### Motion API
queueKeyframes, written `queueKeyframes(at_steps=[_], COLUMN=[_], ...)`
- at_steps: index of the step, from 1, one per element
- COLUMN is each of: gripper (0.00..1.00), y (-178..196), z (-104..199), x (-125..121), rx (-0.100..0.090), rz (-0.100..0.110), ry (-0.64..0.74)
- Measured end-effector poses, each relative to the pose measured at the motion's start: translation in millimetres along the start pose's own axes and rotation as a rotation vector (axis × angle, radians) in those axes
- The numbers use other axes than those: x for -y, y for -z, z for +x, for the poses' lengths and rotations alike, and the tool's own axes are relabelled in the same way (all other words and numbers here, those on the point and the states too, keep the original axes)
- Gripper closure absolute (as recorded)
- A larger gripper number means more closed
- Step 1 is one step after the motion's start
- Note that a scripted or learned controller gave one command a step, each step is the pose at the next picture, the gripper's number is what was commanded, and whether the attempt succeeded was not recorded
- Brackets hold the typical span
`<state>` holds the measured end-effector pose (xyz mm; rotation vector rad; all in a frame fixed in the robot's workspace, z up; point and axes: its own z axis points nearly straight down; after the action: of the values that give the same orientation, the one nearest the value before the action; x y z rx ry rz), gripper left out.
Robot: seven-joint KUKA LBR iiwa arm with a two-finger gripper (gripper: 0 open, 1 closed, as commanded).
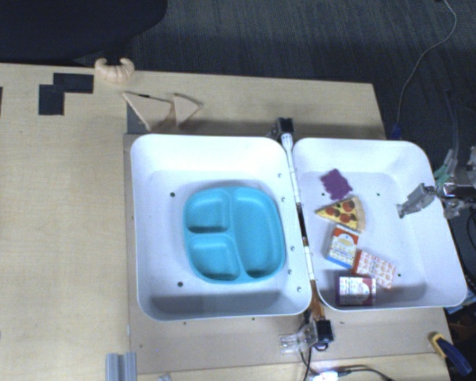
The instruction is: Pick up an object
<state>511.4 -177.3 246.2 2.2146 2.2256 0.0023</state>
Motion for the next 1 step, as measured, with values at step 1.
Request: queueKeyframes(at_steps=[1], gripper=[0.00], y=[-124.1], z=[37.3], x=[6.6], rx=[-0.002], rz=[0.004], ry=[-0.001])
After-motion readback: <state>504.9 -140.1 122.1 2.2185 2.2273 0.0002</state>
